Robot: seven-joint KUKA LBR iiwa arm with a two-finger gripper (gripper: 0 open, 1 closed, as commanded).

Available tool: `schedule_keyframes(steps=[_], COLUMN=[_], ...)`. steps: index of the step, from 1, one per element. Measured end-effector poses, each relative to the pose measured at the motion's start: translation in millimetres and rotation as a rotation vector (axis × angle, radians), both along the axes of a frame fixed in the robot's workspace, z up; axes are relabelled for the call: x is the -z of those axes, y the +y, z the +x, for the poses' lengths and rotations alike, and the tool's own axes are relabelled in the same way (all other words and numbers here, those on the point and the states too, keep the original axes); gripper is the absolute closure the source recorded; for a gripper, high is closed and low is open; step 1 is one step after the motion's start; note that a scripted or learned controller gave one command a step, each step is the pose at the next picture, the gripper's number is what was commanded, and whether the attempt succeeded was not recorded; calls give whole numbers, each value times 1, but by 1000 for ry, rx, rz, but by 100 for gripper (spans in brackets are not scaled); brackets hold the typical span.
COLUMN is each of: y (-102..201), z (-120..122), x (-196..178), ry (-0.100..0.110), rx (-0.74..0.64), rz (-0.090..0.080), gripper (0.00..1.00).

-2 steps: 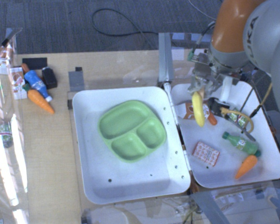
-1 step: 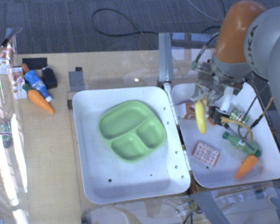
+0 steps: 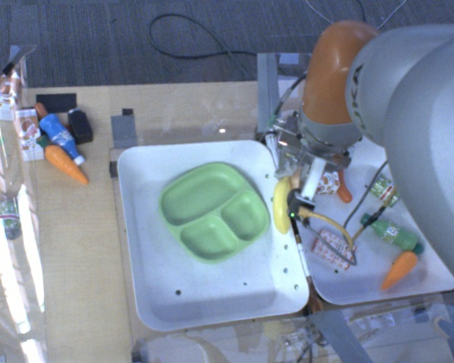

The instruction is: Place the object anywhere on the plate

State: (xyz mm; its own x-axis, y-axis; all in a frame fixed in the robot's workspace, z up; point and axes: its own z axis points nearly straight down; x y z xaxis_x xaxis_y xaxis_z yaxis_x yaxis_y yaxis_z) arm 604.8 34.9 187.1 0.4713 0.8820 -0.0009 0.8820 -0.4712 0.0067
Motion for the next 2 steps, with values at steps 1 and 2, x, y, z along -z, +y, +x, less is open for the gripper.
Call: schedule_keyframes(steps=[1, 2], y=[-21, 52], z=[-10, -12], x=[-18, 2], ry=[3, 3], rx=[-177, -219], rz=[4, 5], gripper=[100, 100])
